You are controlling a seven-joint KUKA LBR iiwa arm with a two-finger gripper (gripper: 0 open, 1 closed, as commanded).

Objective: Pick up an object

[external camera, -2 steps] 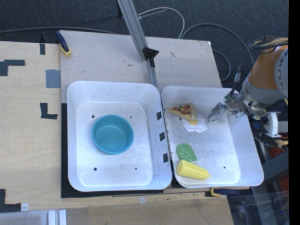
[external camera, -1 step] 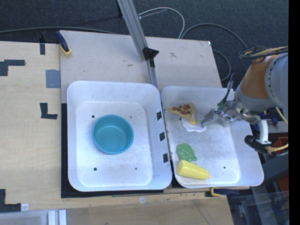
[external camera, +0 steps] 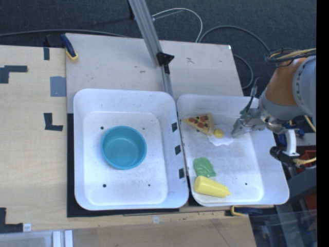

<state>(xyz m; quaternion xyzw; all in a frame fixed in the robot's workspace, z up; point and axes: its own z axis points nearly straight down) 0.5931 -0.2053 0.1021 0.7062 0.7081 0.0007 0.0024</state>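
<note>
The right bin (external camera: 267, 184) holds a toy pizza slice (external camera: 200, 122) near its upper left, with a small yellow piece (external camera: 219, 134) beside it and a white scrap (external camera: 222, 141) just below. A green leafy toy (external camera: 204, 166) and a yellow cone-shaped toy (external camera: 210, 187) lie toward the front of the bin. My gripper (external camera: 239, 128) hangs over the bin's upper right part, just right of the white scrap and the yellow piece. Nothing shows between its fingertips. The grey arm with its orange band (external camera: 282, 86) reaches in from the right.
The left bin (external camera: 87, 189) holds a blue bowl (external camera: 123, 147). A grey metal pole (external camera: 149, 30) slants from the top down to the gap between the bins. Cables (external camera: 205, 30) lie on the dark floor behind the bench.
</note>
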